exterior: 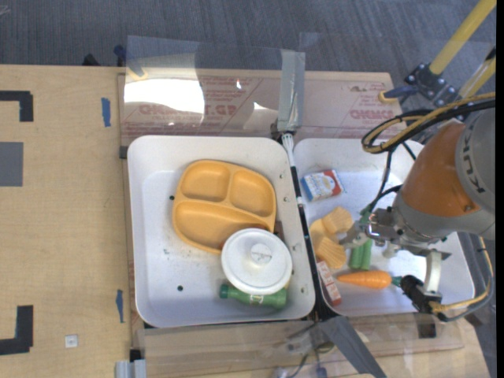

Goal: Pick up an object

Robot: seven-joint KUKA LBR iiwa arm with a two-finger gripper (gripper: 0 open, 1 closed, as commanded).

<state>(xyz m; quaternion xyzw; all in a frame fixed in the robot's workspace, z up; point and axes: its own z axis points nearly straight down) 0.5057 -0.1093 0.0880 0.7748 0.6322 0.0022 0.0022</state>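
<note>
The carrot (366, 279) lies flat in the right bin (461, 294), long axis left to right, green tip toward the arm, not yet lifted. The gripper (370, 242) hangs just above a small green bottle (361, 254) beside it; I cannot tell how its fingers stand, so the pick remains undone

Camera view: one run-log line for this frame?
arm: over right white bin | pincer: low, by green plastic cylinder | orange plastic carrot: lying loose in bin | grasp: unconfirmed
</note>
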